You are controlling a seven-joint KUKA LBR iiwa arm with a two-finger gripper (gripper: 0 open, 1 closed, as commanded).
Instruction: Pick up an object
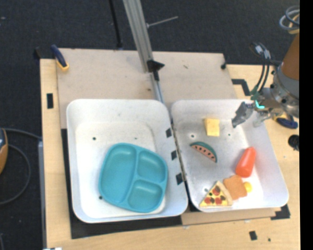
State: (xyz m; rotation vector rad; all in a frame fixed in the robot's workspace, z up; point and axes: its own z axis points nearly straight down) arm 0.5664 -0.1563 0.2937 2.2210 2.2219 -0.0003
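On my screen the left bin (78, 119) carries a turquoise divided plate (134, 177), lying flat toward the bin's near side with its three compartments facing up. Behind both bins an aluminium rail (139, 27) rises from the bench (104, 77), and a blue-and-yellow clamp (59, 57) sits at the bench's far left corner.

Moving across to the right bin (274, 184), I see five toy foods. A watermelon slice (204, 151) lies near the bin's left side, about midway down. Beyond it, toward the far wall, a small yellow cheese block (212, 126) sits by itself. At the near edge a pizza slice (216, 196) lies flat, and just beside it, touching or nearly so, is a tan bread piece (236, 186). An orange-red carrot-like piece (245, 162) stands tilted just above the bread, well apart from the cheese.

Farthest right, the gripper (243, 114) hangs over the right bin's far right corner, to the right of the cheese block and above the carrot piece. Its fingers point down and left. I cannot tell whether the jaws are spread or pressed together from this angle; I see nothing between them.
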